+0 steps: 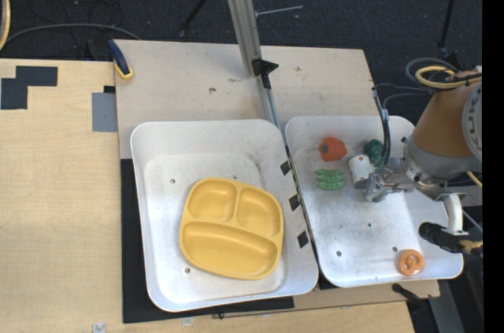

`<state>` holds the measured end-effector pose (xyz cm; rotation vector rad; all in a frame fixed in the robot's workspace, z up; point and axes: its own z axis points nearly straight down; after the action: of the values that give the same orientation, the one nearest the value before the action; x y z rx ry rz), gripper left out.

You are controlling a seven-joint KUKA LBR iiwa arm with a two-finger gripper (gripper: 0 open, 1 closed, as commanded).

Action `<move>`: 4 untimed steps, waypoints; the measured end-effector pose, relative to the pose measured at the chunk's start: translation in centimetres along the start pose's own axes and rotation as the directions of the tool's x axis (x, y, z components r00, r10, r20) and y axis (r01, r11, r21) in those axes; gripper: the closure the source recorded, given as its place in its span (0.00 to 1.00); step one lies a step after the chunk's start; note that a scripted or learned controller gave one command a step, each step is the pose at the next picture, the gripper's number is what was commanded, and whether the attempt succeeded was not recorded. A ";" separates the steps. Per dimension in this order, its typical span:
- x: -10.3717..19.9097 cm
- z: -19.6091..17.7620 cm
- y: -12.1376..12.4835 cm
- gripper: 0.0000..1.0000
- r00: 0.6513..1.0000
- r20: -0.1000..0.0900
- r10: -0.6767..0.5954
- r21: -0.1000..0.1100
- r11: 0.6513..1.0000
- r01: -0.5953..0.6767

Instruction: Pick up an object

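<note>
I see two white bins side by side on the bench. The left bin (157, 166) carries a yellow divided plate (232, 227), lying flat toward that bin's near right corner, with two small compartments at the far side and one long one at the near side.

The right bin (346, 253) holds the small things. An orange-red tomato-like toy (332, 149) sits near the far edge, left of the middle. Just on its near side lies a green ridged piece (331, 179), close to the tomato but apart from it. A small white cup-like piece (359, 165) lies to the right of those two, and a dark green object (373, 152) sits just beyond it, toward the far edge. An orange ring-shaped piece (409, 262) rests alone by the near right corner, well apart from the rest.

The arm (445, 127) reaches in over the right edge of the right bin, its orange band above the wrist. The gripper (376, 187) is low over the bin, around its right-hand middle, just beside the white piece and the dark green one. Nothing that I can make out sits between its tips. From this slant I cannot tell how the claw stands, apart or together; the metal there is too small and cluttered to read.
</note>
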<state>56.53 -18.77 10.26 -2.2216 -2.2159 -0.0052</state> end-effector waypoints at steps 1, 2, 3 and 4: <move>-0.8 -4.6 0.4 1.00 1.000 0.006 -0.003 -0.002 1.000 0.003; -0.3 -10.8 0.2 1.00 1.000 0.006 -0.004 -0.003 1.000 0.004; -0.4 -15.1 0.3 1.00 1.000 0.006 -0.004 -0.003 1.000 0.004; 4.8 -13.7 -0.9 1.00 1.000 0.003 -0.007 0.004 1.000 0.007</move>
<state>55.63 -13.99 23.96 -2.2133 -2.2226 0.0023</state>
